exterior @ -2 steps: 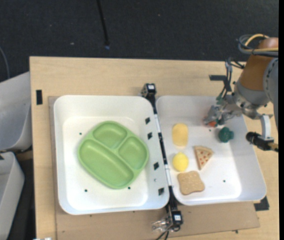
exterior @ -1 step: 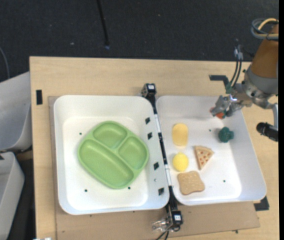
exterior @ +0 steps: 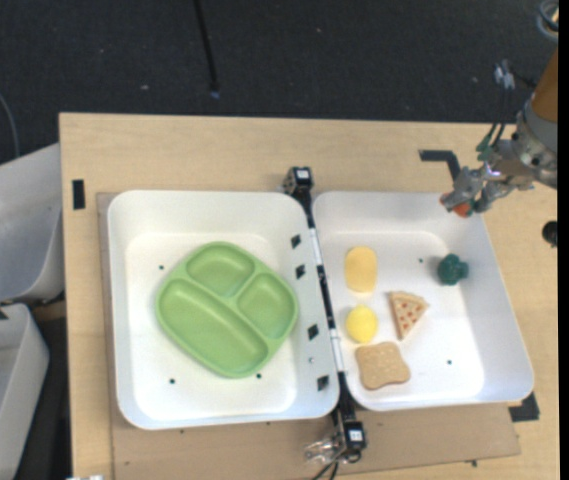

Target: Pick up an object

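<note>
- In the right bin (exterior: 504, 368), closest to us, lies a slice of toy toast (exterior: 381, 365).
- Just behind it sit a small yellow lemon (exterior: 362, 323) and a pizza slice (exterior: 408, 313).
- Farther back is a longer yellow piece (exterior: 361, 268), maybe a potato, and a small dark green toy (exterior: 451, 268).
- The left bin (exterior: 124, 368) holds a green tray with sections (exterior: 226, 308).
- At the far right corner hangs the gripper (exterior: 461, 200). It is too blurry to tell how its fingers are set.
</note>
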`<state>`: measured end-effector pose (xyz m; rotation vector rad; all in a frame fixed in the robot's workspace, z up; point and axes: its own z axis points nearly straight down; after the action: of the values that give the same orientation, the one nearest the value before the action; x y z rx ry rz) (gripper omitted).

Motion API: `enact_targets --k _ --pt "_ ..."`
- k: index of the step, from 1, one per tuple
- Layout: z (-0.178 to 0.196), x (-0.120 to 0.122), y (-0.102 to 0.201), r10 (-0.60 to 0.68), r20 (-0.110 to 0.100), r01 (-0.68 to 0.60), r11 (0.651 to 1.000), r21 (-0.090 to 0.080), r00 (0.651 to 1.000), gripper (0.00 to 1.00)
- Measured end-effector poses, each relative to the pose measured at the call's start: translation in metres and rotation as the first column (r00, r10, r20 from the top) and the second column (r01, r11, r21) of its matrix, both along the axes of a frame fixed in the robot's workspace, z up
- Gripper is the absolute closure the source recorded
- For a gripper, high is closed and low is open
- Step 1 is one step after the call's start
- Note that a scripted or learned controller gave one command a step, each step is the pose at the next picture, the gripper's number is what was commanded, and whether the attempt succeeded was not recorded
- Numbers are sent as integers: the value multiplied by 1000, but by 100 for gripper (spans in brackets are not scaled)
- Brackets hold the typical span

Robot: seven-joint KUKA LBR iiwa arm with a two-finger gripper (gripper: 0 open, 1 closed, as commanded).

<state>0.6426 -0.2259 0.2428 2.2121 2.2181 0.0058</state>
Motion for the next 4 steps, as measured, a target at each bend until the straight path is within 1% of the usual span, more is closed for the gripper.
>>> enact_targets --k 1,2,3,4 --pt "49 1 -2 1 -2 -1 1000 1 1000 100" --pt "36 -18 51 2 -10 -2 1000 4 1000 100" --pt "21 -33 101 3 -10 -3 1000 4 1000 100" --pt "10 -41 159 3 -10 -3 1000 4 1000 100"
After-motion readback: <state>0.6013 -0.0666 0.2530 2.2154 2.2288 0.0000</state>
